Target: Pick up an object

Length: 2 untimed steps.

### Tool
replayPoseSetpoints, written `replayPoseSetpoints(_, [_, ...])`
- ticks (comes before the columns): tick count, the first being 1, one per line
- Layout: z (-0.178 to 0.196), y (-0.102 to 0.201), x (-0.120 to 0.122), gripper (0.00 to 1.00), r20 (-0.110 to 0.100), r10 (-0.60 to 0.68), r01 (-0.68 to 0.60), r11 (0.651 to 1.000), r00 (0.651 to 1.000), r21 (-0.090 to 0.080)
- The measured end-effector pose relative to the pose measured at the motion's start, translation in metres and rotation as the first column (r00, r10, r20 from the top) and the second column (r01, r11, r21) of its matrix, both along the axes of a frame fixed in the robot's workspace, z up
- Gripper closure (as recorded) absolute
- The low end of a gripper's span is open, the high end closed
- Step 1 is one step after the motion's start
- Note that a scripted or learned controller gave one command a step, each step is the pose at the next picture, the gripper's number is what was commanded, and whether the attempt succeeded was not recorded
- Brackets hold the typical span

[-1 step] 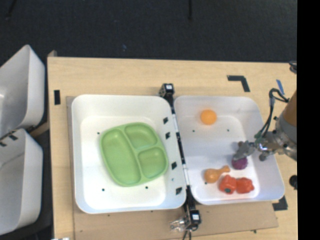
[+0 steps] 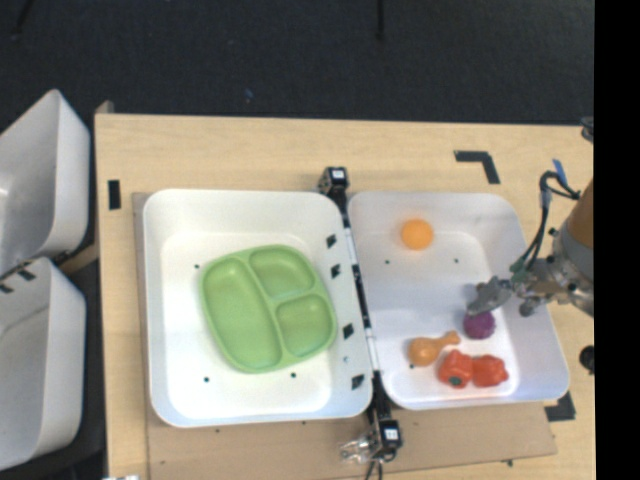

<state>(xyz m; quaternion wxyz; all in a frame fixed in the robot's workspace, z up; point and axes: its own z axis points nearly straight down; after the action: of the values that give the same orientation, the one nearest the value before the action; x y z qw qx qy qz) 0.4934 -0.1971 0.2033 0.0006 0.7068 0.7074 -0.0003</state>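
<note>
In the right bin (image 2: 440,228) lie an orange ball (image 2: 417,234) near the back, a purple round object (image 2: 480,324), an orange pear-shaped object (image 2: 432,348) and a red pepper-like object (image 2: 472,370) near the front. My gripper (image 2: 489,296) reaches in from the right and hangs just above and behind the purple object, close to touching it. Nothing shows between its fingers.
The left bin (image 2: 180,228) holds a green divided plate (image 2: 267,306). A black-clipped divider (image 2: 352,288) separates the bins. The arm's wrist and cables (image 2: 560,258) stand over the right bin's right rim. White containers (image 2: 35,268) sit off the bench at left.
</note>
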Motion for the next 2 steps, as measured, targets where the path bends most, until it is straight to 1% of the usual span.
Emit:
replayPoseSetpoints(1, [-0.057,0.009,0.000,0.00,-0.004,-0.001,0.001,1.000,1.000,0.002])
replayPoseSetpoints(2, [-0.101,0.007,0.003,0.00,0.008,-0.005,0.005,1.000,1.000,-0.003])
